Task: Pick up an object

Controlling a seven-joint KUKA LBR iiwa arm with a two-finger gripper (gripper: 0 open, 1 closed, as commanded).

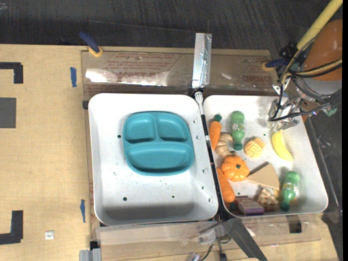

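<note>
my tool (284, 113) hangs over the far right corner of the right bin (321, 200), just behind the banana (281, 145). it sits in a tangle of cables, so i cannot tell how it stands.

the banana is the nearest thing to take: it lies flat on the bin floor, apart from the other toys, with the corn (253, 146) just to its left. it looks like hollow plastic play food, so i judge it light, stiff and smooth, likely to slip or roll. i would take it across the narrow middle of its curve, not at the tapered ends.

the pumpkin (235, 167) is round and crowded by the two carrots (215, 134) and a tan wedge (265, 176), so it is harder to reach cleanly. the green bottles (237, 126) lie on their sides and would roll. the left bin (103, 162) holds a teal divided plate (157, 143), flat and wide, a poor fit for my tool.
</note>
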